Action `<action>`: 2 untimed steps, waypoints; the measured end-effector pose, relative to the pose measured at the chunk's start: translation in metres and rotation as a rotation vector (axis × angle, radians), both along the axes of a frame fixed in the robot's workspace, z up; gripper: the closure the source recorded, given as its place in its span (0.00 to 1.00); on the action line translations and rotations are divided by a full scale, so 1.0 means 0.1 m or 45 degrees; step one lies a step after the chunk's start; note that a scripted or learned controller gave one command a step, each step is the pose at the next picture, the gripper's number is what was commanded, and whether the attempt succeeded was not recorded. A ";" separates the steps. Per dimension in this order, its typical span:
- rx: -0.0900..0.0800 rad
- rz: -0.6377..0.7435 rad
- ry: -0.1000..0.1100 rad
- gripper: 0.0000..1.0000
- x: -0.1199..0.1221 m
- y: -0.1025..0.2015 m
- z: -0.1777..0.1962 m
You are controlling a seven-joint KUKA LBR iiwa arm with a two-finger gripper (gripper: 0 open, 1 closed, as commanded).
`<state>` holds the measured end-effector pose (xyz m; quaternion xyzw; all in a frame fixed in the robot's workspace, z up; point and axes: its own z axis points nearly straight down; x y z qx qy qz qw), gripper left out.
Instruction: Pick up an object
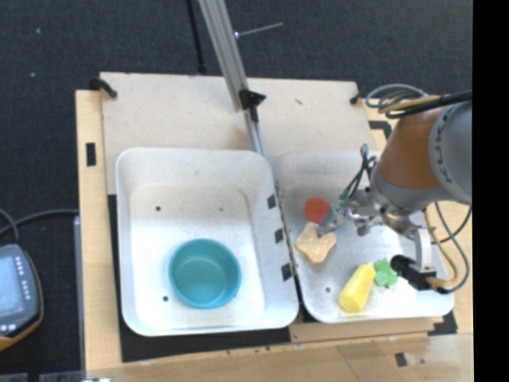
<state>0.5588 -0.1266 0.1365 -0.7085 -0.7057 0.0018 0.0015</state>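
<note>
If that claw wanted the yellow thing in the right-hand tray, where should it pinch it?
Probably across the narrow middle of the yellow object, coming straight down from above. It lies flat and elongated on a slant, so its long sides are the easiest to close on. The green piece crowds its upper end, so staying mid-body seems safer.

Teal bowl (204, 272) in left bin (131, 173), pincer (332, 223) over beige piece (315, 246)
</note>
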 end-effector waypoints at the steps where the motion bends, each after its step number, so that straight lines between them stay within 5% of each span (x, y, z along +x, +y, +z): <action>1: 0.001 -0.006 -0.010 1.00 0.02 -0.01 0.14; 2: -0.001 0.006 -0.014 1.00 0.00 0.01 0.59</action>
